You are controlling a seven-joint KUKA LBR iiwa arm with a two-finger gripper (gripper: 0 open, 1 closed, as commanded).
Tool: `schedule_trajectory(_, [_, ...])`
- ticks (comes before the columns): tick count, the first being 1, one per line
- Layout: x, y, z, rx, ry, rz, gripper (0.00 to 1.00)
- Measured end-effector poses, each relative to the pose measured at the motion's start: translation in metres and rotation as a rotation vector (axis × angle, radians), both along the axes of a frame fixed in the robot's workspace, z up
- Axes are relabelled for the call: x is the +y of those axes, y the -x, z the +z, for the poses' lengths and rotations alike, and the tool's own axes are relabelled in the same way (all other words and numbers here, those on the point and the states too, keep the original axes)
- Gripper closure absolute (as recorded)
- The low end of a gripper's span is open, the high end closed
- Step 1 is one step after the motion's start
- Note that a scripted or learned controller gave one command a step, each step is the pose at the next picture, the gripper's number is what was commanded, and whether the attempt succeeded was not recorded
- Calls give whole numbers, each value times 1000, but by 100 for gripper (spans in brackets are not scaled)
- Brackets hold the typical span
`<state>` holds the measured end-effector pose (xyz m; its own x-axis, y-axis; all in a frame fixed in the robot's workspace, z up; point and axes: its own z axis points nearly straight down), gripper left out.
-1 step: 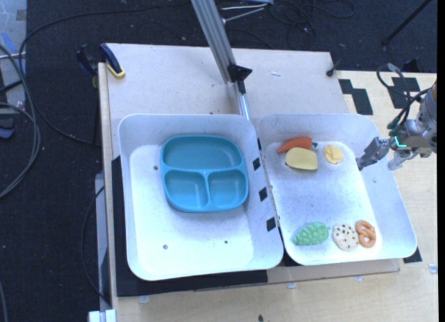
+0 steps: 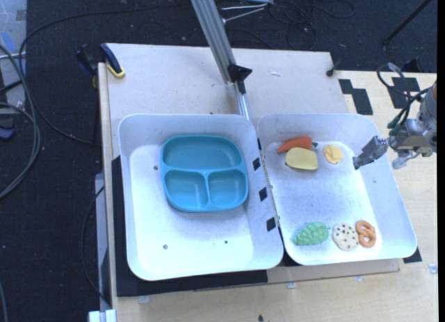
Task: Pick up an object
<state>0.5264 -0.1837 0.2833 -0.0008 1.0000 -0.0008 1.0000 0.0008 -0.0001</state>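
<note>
Blue divided tray (image 2: 205, 172) sits in the white bin (image 2: 139, 244) farther from the gripper (image 2: 366, 154); grey metal pole (image 2: 212, 25) slants away beyond that bin; blue-and-yellow clamp (image 2: 111, 60) on the bench corner (image 2: 167, 70) well apart from the gripper; black cables (image 2: 42, 126) on the floor beyond.

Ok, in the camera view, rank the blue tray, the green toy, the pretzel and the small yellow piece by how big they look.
Largest to smallest:
1. blue tray
2. green toy
3. pretzel and small yellow piece, too alike to rank.
</note>
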Motion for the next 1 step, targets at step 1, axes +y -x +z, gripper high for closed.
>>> schedule_trajectory(1, [0, -2, -64, 5, -2, -2, 0])
